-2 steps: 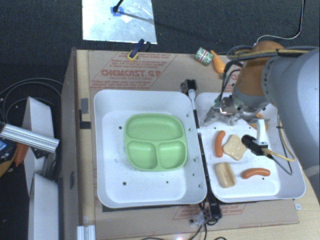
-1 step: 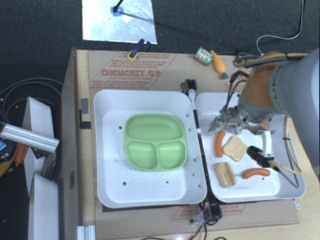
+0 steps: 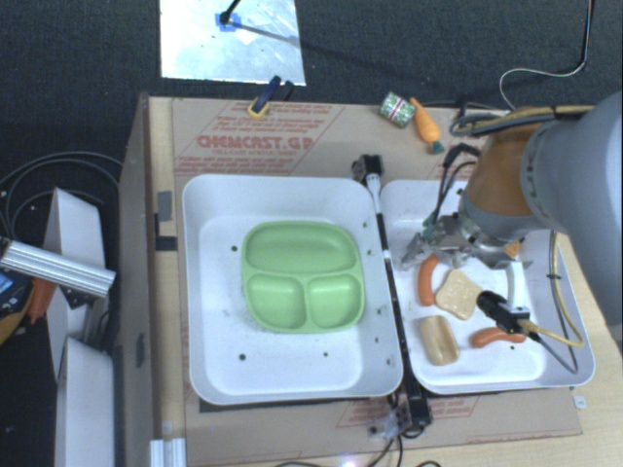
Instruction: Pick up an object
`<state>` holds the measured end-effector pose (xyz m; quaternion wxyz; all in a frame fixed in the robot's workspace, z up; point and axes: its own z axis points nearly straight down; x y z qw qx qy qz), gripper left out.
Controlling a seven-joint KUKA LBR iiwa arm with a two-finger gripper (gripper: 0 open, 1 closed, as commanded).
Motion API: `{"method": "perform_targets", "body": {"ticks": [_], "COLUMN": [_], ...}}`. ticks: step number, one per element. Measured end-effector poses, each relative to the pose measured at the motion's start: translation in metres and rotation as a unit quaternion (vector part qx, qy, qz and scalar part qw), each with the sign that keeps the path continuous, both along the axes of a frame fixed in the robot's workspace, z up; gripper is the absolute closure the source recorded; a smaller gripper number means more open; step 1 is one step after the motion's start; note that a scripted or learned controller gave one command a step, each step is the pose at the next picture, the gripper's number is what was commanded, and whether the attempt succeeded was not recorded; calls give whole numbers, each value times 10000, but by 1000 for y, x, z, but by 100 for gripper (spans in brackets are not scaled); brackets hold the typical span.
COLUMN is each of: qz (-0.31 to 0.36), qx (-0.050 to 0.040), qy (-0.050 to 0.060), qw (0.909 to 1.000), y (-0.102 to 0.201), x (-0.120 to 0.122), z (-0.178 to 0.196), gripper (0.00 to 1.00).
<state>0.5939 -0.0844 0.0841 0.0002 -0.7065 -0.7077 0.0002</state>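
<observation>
Grey metal pincer (image 3: 433, 244) hung w/ fingers apart, gripping nothing, just above long orange sausage (image 3: 426, 280) near right white bin's (image 3: 560, 363) left edge.

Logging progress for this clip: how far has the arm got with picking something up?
Nothing looks lifted yet. The toy foods, such as the orange sausage, toast slice and bread roll, all lie in the right bin. In hand: the end effector is low over that bin, just above the sausage. The grasp and lift are left.
</observation>
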Motion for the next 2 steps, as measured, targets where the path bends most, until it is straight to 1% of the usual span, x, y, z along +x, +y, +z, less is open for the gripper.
{"method": "perform_targets", "body": {"ticks": [1, 2], "qz": [2, 19], "qx": [1, 7], "qy": [-8, -27], "qw": [10000, 10000], "y": [0, 71], "x": [1, 0], "z": [11, 102], "gripper": [100, 100]}}
